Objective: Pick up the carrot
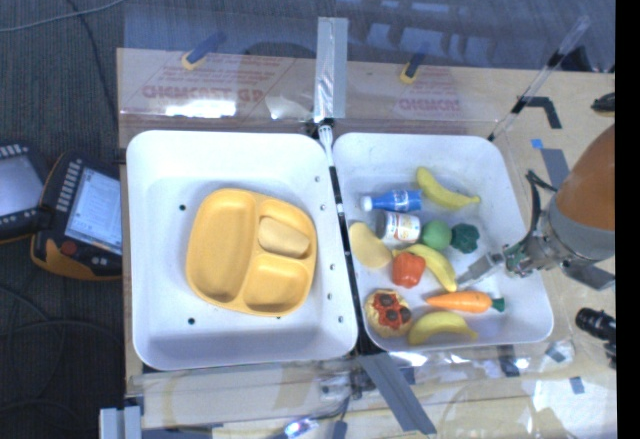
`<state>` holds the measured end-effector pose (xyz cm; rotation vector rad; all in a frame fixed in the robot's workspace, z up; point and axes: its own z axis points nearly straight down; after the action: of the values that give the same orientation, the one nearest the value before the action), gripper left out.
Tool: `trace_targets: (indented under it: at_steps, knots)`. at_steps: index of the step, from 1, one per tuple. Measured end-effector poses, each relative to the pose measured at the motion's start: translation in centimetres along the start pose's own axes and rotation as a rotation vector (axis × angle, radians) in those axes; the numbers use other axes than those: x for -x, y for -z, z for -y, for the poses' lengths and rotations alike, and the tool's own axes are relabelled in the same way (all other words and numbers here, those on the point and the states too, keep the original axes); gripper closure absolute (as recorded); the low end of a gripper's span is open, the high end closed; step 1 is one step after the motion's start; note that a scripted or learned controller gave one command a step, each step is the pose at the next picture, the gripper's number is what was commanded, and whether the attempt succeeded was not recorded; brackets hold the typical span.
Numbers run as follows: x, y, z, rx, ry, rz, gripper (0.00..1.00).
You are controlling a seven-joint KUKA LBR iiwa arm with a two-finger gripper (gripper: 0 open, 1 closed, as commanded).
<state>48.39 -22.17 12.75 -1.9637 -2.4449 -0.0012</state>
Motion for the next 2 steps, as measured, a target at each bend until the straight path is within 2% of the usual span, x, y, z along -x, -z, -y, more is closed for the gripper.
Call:
trace_targets:
  at_steps: [1,2]
  knots:
    - [-5.2,-3.8,-1.5,0.011,0.059,0.014,0.00]
    - [-0.8,-3.7,-1.0,0.016,0.012,-0.007,0.00]
